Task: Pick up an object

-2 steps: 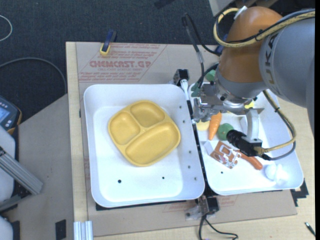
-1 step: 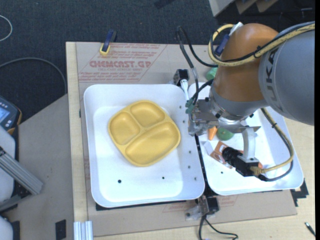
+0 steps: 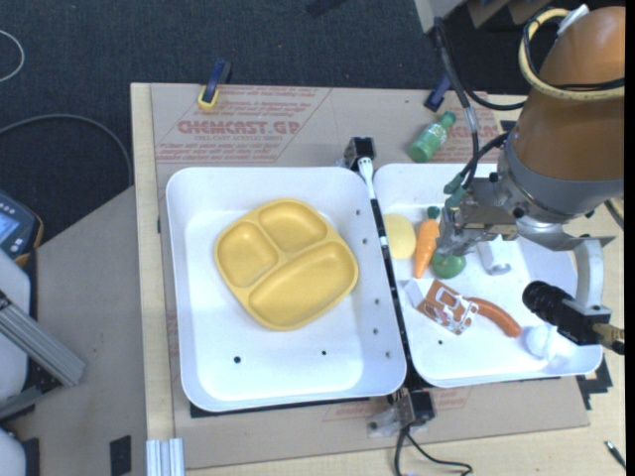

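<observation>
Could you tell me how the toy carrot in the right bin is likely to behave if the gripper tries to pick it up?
The carrot looks like smooth moulded plastic, so probably stiff and light. Its tapered, rounded body may slip or roll between the gripper fingers. It lies close to a pale yellow piece, which a push might nudge.

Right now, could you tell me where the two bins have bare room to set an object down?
The left bin has bare floor all round the yellow divided plate, widest along its near edge. The right bin is crowded: carrot, sausage and snack packet cluster under the gripper.
</observation>
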Available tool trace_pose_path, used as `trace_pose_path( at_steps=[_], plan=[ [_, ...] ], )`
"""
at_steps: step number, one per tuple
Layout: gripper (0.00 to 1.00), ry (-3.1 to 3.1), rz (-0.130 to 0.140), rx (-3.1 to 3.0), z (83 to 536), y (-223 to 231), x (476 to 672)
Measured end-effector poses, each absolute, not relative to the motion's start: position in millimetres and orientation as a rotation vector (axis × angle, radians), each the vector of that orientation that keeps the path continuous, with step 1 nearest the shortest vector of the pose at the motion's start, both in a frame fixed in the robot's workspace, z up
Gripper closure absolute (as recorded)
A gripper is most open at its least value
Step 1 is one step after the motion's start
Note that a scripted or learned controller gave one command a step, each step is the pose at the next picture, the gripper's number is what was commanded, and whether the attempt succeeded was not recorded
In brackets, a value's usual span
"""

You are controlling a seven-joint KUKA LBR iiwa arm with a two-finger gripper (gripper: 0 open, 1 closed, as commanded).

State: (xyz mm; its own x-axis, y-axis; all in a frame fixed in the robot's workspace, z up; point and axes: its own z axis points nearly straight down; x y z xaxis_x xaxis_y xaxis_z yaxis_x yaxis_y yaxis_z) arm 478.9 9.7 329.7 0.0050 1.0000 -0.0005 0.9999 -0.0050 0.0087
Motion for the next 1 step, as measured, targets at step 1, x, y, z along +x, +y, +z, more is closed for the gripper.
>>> trace_pose_path(
  at_steps=[1],
  plan=[
    [1.00, 2.237, -0.009, 2.217, 214.0, 103.2, 513.5]
  ],
)
